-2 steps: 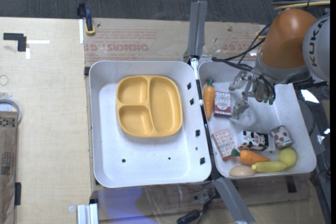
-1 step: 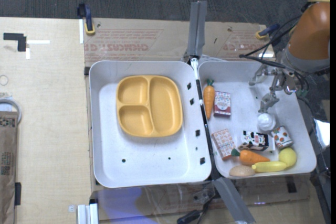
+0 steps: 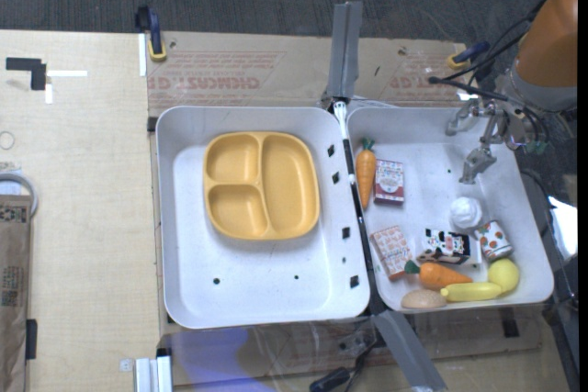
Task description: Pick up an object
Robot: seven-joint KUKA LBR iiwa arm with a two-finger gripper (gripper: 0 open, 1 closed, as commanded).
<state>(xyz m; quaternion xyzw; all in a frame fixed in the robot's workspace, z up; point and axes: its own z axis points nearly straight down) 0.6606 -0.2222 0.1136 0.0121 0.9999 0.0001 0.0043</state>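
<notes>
Arm staged above right bin, nothing grasped.
Gripper hovers upper right of frame over bare bin floor; can't tell its state. Pick targets cluster lower right: carrot, banana, cow-print carton, likely next descent.

Small toy foods lie scattered in the right bin, none lifted.

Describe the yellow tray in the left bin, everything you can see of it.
The tray is a yellow-orange plate that looks like plastic, rounded at the corners, with three compartments: two smaller ones on the view's left, one long one on the right. It lies flat and upright on the floor of the left bin, toward its far side, clear of the walls. Nothing is in it or touching it.
</notes>
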